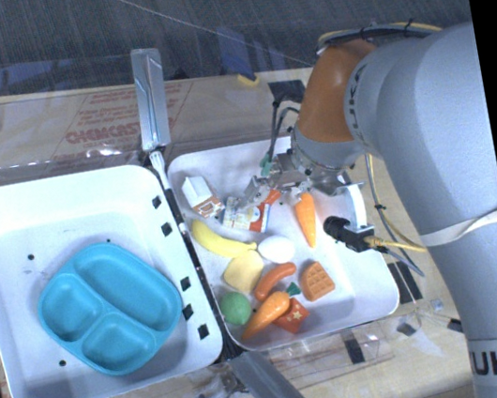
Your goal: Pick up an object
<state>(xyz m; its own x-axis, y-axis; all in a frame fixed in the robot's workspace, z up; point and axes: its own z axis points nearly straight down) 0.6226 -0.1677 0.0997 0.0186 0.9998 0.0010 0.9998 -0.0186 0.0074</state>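
Note:
The right bin [378,285] holds several toy foods. Among them are a yellow banana [217,239], a white egg [276,249], an upright orange carrot [305,219], a second carrot [266,311], a waffle [316,280] and a green ball [236,308]. A small white carton [198,193] lies at the bin's upper left. My gripper [262,193] reaches down into the upper middle of this bin, over a small red-orange piece [264,212] and just above the banana and egg. The carrot stands just right of it. Its tips are lost in clutter.
The left bin [4,217] holds a blue divided tray [108,307]. A metal divider bar [150,96] rises between the bins at the back. A yellow block [242,271] and a red piece [291,317] crowd the right bin's lower half. The grey arm [429,142] covers the bench's right side.

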